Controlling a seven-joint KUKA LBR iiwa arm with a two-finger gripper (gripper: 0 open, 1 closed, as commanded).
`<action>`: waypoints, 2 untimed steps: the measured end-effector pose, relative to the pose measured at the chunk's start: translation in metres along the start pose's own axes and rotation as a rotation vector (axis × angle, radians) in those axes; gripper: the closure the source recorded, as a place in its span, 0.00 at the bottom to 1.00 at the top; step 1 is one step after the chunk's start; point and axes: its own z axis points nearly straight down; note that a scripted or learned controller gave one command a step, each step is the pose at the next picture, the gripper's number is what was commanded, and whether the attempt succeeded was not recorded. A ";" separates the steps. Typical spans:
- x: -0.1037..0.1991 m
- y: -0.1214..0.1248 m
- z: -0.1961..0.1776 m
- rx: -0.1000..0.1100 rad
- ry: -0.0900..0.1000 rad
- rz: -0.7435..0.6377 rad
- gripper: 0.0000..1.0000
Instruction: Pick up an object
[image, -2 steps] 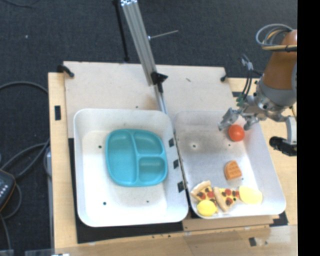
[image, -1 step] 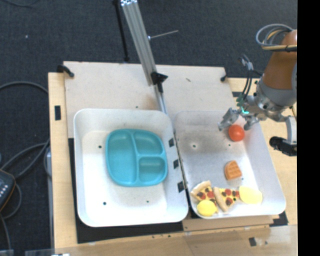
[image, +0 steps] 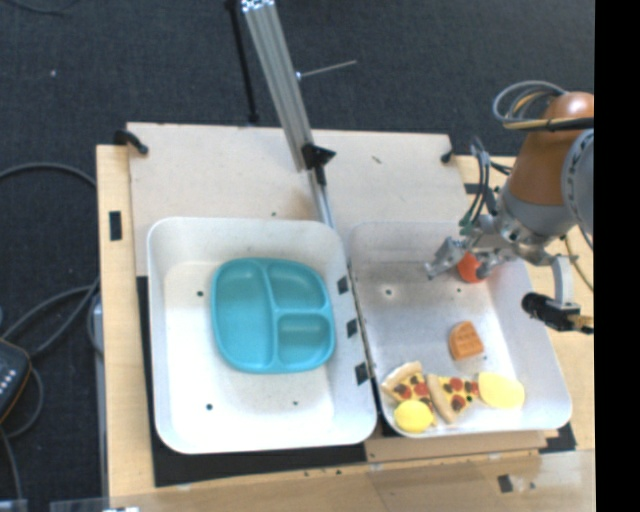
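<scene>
Orange-red object (image: 468, 267) between pincer (image: 462, 262) fingers

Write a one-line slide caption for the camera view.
Gripper holds a red ball above the right bin.

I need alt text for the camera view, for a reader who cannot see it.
A grey and orange robot arm holds its claw at a small red-orange object in the right white bin, where toy food lies near the front edge. The left bin holds a blue divided plate.
</scene>
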 end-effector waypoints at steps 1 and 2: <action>-0.001 0.000 0.052 -0.001 0.000 0.001 0.00; -0.002 0.001 0.037 -0.008 -0.001 0.001 1.00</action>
